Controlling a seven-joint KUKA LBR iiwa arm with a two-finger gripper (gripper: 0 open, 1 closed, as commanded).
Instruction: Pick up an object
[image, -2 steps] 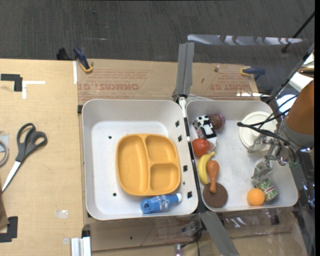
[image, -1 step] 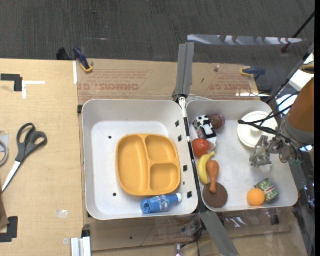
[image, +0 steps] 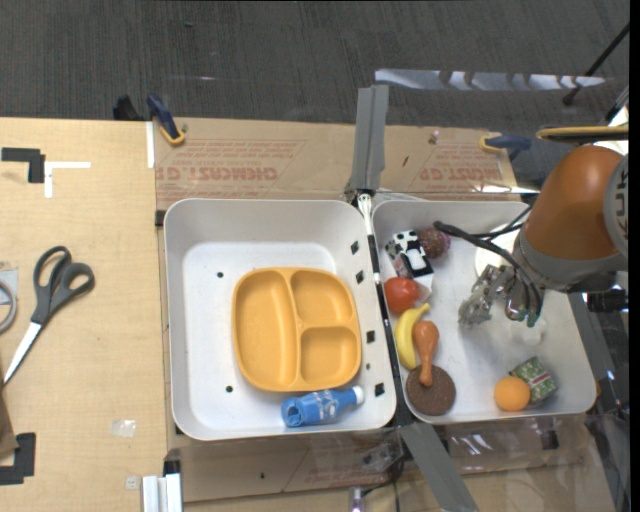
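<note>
The metal two-finger gripper (image: 490, 298) hangs over the right white bin (image: 570, 330) — whether it is parted or closed, I cannot tell. No object sits in it. At its nine o'clock lie a red tomato (image: 401, 293) and yellow banana (image: 407, 338); at five o'clock — a round orange fruit (image: 512, 394).

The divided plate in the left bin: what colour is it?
Yellow-orange all over: the divided plate shows best in the camera view.

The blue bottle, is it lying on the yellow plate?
No, the blue bottle lies on the floor of the left bin, just beside the near edge of the yellow plate.
</note>
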